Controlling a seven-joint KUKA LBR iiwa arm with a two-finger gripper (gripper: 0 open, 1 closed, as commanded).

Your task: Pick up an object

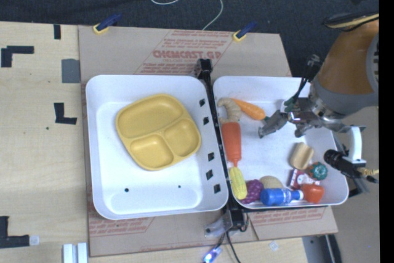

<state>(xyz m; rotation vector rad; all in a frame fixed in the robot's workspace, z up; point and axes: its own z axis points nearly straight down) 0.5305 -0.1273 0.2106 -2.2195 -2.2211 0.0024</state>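
Observation:
My gripper [285, 127] hangs over the middle of the right bin [271, 86], its dark fingers [269, 127] spread apart with nothing between them. An orange carrot [250, 109] lies just up and left of it, next to a beige knobbly piece [229, 109]. A long red-orange piece [232, 141] and a yellow corn cob [237, 180] lie along the bin's left wall. A tan block [301, 156] sits just below the gripper.
The bin's front edge holds purple grapes [252, 190], a blue bottle [277, 196], a potato [271, 182], a teal ball [319, 170] and an orange-red item [313, 193]. A yellow divided plate [159, 131] lies in the left bin [101, 151].

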